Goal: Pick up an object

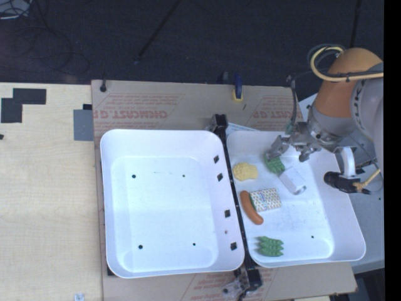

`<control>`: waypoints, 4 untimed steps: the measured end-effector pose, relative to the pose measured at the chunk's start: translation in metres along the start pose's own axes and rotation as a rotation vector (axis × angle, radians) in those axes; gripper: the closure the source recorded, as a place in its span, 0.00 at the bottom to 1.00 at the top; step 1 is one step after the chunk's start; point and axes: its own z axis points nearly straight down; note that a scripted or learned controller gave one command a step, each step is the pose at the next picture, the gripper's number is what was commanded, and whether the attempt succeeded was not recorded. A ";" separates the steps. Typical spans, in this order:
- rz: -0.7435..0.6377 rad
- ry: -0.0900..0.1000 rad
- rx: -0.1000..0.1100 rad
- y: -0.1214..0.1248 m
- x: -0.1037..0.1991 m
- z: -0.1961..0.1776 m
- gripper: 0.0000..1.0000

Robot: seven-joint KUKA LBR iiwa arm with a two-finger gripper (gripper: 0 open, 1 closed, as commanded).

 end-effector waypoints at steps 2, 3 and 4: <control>0.004 0.003 0.007 -0.004 0.014 0.044 1.00; -0.007 0.004 -0.003 0.000 0.103 -0.074 1.00; 0.004 0.004 0.011 -0.065 0.100 -0.074 1.00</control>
